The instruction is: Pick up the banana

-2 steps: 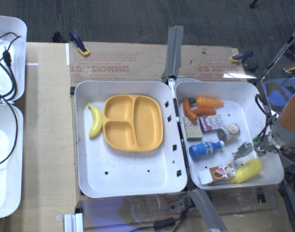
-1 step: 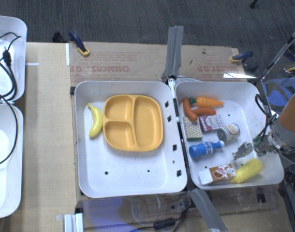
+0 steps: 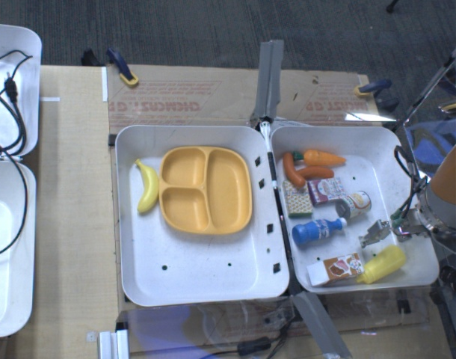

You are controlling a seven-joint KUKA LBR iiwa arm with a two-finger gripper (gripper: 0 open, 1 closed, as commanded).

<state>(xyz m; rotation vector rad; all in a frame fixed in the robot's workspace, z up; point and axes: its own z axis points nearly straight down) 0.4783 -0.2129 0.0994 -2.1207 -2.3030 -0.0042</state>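
A yellow banana (image 3: 146, 186) lies in the left bin (image 3: 194, 275), against the left side of a yellow divided plate (image 3: 206, 189). My gripper (image 3: 377, 232) is low in the right bin (image 3: 396, 155), far right of the banana, just above a yellow mustard bottle (image 3: 382, 264). Its metal fingers point left with nothing visibly between them; their spacing is too small to read.
The right bin holds a carrot (image 3: 324, 157), a sausage (image 3: 309, 173), a blue bottle (image 3: 318, 230), a can (image 3: 353, 204), small boxes (image 3: 327, 191) and a carton (image 3: 334, 269). A grey divider (image 3: 269, 88) runs between the bins. Cables hang at right.
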